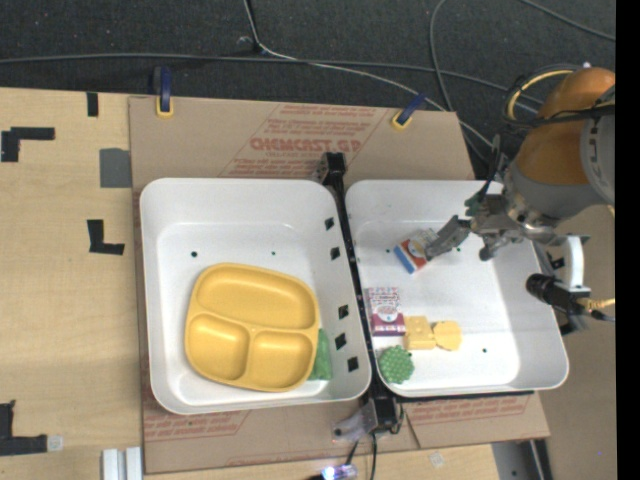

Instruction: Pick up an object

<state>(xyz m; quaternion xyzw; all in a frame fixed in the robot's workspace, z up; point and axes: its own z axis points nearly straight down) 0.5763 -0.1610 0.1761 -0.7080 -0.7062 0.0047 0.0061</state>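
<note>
My gripper (pixel 432 246) reaches in from the right and sits low in the right bin (pixel 520 298), its tip right beside a small red, white and blue packet (pixel 408 257). Whether it touches the packet is unclear. Further forward in the same bin lie a purple and white carton (pixel 385 309), a yellow block (pixel 418 333), a yellow round piece (pixel 448 336) and a green knobbly item (pixel 396 365).
The left bin (pixel 170 218) holds a yellow divided plate (pixel 252 325) with a green item (pixel 322 357) wedged at its right. A black divider (pixel 345 258) runs between the bins. Cables hang near the arm's wrist (pixel 545 203).
</note>
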